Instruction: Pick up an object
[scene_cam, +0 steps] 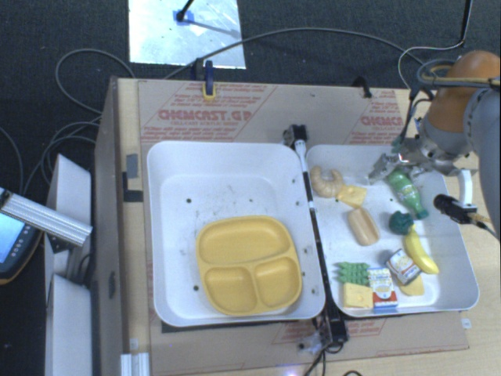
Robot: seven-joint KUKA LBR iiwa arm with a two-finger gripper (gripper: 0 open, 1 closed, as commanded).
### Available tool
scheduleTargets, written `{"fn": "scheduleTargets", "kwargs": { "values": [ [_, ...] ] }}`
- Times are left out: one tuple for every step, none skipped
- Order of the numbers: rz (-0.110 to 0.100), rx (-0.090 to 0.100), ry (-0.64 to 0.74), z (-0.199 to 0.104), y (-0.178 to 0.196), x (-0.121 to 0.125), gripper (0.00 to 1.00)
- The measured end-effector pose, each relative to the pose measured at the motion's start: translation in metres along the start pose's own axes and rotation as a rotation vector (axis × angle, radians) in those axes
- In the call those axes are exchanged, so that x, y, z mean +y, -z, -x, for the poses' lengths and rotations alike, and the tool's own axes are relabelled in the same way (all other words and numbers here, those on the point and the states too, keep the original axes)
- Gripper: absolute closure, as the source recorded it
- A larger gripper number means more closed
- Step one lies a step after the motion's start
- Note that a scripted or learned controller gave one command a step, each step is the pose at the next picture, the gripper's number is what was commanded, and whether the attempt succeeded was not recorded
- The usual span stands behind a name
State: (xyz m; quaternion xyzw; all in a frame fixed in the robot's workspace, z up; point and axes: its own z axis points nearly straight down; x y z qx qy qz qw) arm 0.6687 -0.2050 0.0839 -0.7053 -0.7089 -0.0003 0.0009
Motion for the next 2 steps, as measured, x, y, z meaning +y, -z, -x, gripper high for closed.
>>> {"fn": "scheduleTargets", "kwargs": {
  "values": [
    [0.006,-0.004,0.003,0.001,0.012,0.002,1.00],
    [0.006,-0.002,0.000,-0.062,0.062,-0.005,1.00]
  ]
}}
